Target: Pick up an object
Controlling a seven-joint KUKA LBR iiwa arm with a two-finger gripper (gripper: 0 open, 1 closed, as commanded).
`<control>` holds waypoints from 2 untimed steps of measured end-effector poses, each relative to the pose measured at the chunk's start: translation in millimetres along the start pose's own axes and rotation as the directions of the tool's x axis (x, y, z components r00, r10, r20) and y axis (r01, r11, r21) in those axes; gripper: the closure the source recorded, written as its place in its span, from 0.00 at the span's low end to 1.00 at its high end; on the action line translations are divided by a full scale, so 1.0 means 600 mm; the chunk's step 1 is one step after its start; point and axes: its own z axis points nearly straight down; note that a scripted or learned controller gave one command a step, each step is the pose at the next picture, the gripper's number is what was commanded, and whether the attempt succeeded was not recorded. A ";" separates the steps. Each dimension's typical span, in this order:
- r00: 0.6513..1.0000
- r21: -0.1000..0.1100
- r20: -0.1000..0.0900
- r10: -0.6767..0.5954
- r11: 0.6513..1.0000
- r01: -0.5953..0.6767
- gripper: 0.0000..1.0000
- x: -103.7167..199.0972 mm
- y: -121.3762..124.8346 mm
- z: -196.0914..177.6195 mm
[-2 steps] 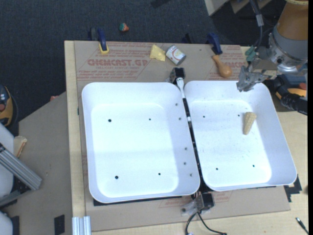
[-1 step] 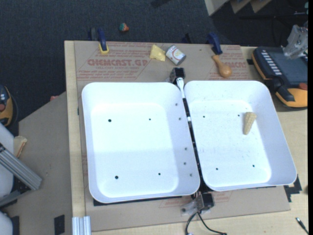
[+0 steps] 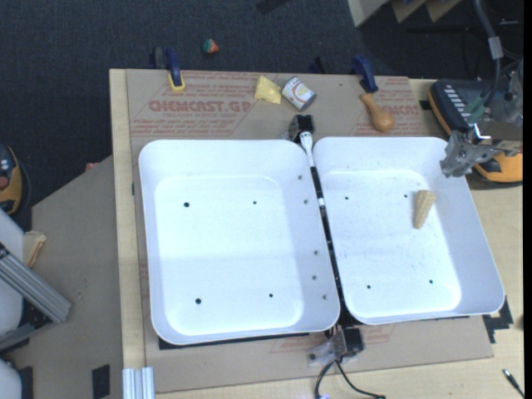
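A small tan cone-shaped object (image 3: pixel 423 208) lies on its side in the right white bin (image 3: pixel 366 306), near that bin's far right part. My gripper (image 3: pixel 460 155) shows as a small grey metal piece over the right bin's far right corner, up and to the right of the cone and apart from it. Nothing shows in its grasp. The left white bin (image 3: pixel 166 306) sits beside the right one.
On the board behind the bins lie a yellow wedge (image 3: pixel 268 90), a small white box (image 3: pixel 298 92) and a tan wooden piece (image 3: pixel 378 115). Two blue clamps (image 3: pixel 173 65) hold the board's far edge. A black device (image 3: pixel 453 102) sits at the far right.
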 end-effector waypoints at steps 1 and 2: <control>1.000 -0.004 0.000 -0.002 1.000 0.002 1.00 0.023 -0.034 0.131; 1.000 -0.024 0.008 0.005 1.000 -0.005 1.00 -0.090 -0.042 -0.008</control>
